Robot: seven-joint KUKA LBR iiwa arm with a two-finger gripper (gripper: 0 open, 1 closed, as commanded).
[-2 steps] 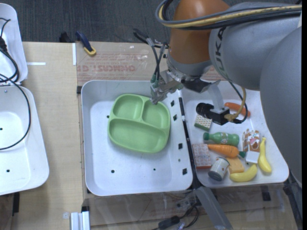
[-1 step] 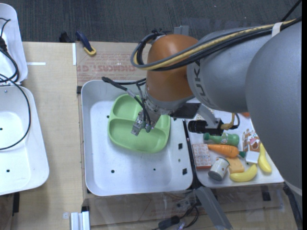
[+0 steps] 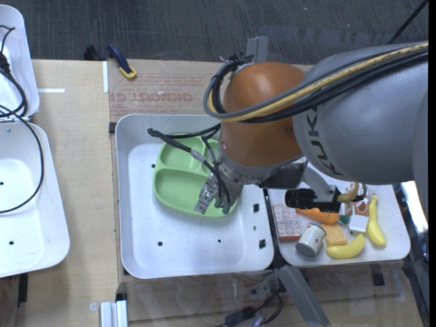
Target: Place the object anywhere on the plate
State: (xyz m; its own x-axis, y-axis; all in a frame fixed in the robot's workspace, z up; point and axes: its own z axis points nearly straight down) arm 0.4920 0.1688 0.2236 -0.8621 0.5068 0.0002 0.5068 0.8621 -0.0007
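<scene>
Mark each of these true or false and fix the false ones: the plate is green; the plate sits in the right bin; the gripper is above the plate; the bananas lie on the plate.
1. The plate is green. True.
2. The plate sits in the right bin. False: it lies in the left bin.
3. The gripper is above the plate. True, over its right part.
4. The bananas lie on the plate. False: they lie in the right bin, with the can.
</scene>
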